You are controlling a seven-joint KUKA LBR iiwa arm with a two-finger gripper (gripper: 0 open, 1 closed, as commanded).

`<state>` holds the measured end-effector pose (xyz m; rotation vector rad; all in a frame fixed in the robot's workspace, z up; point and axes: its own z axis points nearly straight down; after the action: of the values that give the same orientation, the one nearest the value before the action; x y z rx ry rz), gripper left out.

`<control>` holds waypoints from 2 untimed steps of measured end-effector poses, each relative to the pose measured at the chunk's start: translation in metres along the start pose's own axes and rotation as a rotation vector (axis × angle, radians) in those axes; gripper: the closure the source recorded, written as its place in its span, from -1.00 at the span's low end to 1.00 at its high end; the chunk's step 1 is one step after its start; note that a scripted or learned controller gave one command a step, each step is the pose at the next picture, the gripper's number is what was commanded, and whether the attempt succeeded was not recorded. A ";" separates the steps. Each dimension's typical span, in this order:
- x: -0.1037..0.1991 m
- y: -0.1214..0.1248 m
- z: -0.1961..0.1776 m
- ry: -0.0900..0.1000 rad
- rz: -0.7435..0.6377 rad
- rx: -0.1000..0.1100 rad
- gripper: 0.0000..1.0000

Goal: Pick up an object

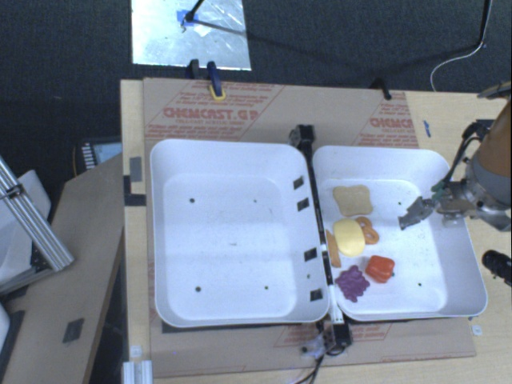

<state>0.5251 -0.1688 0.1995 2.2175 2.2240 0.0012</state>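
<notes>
Camera view: grey arm enters from right, wrist angled left and down over the right shallow white plastic bin (460, 290). Dark end effector (415, 213) hovers above bare bin floor, nothing between fingers; released or clenched, cannot tell. Objects lie clustered near that bin's left wall: tan flat bread slice (353, 199), yellow round lemon (349, 236), red-orange pepper (381, 269), purple grape bunch (353, 282). All apart from the end effector.
</notes>
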 end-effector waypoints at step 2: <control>-0.038 -0.037 -0.018 -0.002 0.000 -0.004 1.00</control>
<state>0.4883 -0.2068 0.2173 2.2143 2.2213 0.0041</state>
